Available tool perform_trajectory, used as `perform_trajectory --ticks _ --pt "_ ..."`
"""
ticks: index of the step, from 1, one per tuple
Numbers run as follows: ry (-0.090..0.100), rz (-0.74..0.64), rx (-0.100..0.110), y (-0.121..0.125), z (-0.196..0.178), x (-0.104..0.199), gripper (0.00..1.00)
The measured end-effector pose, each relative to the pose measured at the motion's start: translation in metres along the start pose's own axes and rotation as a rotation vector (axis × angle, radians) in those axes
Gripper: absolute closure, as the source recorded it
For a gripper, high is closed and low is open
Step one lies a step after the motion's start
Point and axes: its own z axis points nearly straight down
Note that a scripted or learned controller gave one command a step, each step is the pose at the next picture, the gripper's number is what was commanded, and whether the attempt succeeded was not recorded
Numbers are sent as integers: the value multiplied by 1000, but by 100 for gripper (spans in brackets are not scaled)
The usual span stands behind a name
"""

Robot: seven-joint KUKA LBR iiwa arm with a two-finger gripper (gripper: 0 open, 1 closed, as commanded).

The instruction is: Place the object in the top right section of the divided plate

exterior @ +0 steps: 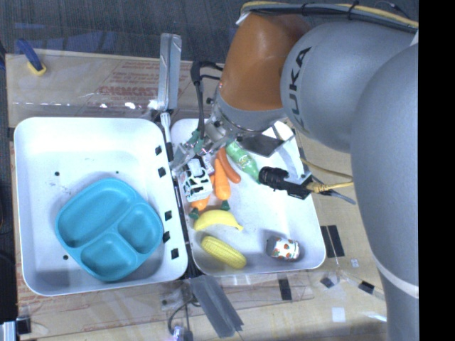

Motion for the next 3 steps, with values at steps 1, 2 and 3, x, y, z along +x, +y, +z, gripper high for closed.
perform_trajectory --ticks 1,2,3 --pt "2 62 3 24 11 80 100" --pt "1 -83 2 -46 27 42 100" --pt "1 -185 2 -3 54 80 100"
